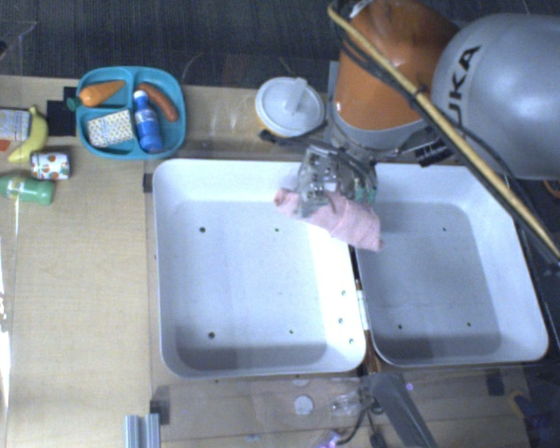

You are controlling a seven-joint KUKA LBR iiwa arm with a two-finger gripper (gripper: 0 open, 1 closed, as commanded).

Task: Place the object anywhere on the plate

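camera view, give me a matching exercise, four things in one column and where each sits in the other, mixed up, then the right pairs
Things:
1. pink cloth
2. blue tray
3. white lid
4. banana

Places:
A. left end of the bench, beside a small can
B. hanging at the gripper, over the seam between the two bins
C. beyond the left bin, holding toy food
D. beyond the bins, next to the arm's orange band

Pairs: 1-B, 2-C, 3-D, 4-A
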